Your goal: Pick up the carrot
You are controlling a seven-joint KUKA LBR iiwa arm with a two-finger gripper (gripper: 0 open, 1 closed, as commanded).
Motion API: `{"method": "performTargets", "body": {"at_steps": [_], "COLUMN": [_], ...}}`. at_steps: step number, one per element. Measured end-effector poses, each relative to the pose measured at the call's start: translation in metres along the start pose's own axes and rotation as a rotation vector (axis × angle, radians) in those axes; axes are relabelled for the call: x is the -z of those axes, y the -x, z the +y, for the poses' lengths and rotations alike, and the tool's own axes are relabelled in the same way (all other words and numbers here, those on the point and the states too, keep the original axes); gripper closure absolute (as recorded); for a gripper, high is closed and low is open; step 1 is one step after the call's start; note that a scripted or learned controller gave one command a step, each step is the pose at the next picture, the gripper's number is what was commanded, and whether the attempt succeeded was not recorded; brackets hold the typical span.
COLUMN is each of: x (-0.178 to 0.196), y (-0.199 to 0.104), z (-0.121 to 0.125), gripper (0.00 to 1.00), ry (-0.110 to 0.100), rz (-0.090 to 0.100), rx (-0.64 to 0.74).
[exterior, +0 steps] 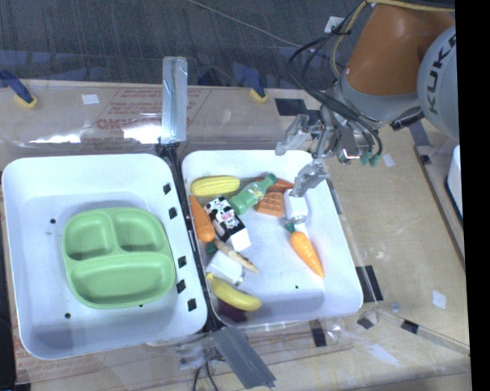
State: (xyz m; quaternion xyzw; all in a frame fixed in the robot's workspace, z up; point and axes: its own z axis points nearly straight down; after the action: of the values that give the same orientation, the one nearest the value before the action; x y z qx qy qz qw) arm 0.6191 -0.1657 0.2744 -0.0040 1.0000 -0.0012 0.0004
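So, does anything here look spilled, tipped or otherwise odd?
Nothing stands out. The toy food lies jumbled in the right bin, the carrot included; the green tray sits flat in the left bin.

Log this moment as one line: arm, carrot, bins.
gripper: over right bin's far right, above carrot | carrot: lying in right bin, not held | left bin: green plate

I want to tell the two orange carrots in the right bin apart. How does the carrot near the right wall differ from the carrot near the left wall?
The tapered orange carrot near the right wall lies apart from the pile, fully visible, close below the robot's hand. The orange carrot near the left wall is wedged in the pile beside the black-and-white toy, farther from the hand. The right one points down-right; the left one lies nearly straight. Both are orange and lie flat in the shallow white right bin.
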Motion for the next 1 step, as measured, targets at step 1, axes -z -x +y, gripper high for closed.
{"method": "performTargets", "body": {"at_steps": [1], "x": [-0.1400], "y": [-0.0153], "z": [-0.0329], "gripper": [0.00], "ry": [0.006], "rz": [0.014], "rx": [-0.016]}}
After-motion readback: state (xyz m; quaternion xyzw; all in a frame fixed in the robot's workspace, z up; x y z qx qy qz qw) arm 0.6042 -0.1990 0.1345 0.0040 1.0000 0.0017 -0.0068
